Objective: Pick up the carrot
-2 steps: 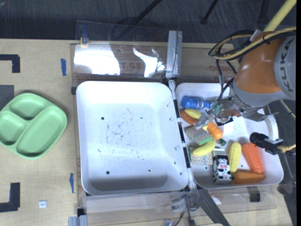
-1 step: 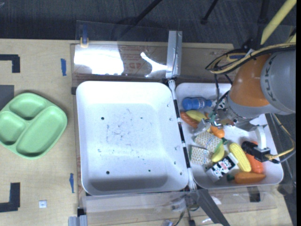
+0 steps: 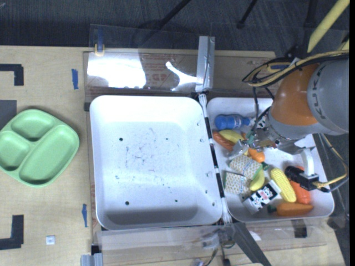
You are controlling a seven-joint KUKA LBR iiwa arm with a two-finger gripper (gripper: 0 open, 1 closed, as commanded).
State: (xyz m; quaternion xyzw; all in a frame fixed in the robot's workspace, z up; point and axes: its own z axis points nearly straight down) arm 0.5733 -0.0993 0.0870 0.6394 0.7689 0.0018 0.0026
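Camera view has us looking down at a slant on two white bins, and our arm (image 3: 310, 98) reaches in from the right edge of the frame over the right bin (image 3: 324, 206). The gripper (image 3: 252, 143) sits low among the clutter in that bin's upper middle, and we cannot tell its state because the wrist and the toys around it hide it.

We take the carrot (image 3: 294, 208) to be the long orange piece at the lower right of the right bin, close to the bin's near rim. Its long axis runs roughly left to right across the frame, with a darker stub at its left end. It lies below and to the right of the gripper, well apart from it, with the corn cob (image 3: 282, 184) and a banana (image 3: 257, 177) between the two.

A smaller orange bit (image 3: 255, 154) lies just beside the gripper, and another orange piece (image 3: 223, 140) sits to its left; either could be mistaken for the target. We judge that the coming move must carry the gripper toward the lower right and turn it to close across the carrot's short width.

The left bin (image 3: 147, 159) and a green divided plate (image 3: 37, 147) at the left of the frame play no part.
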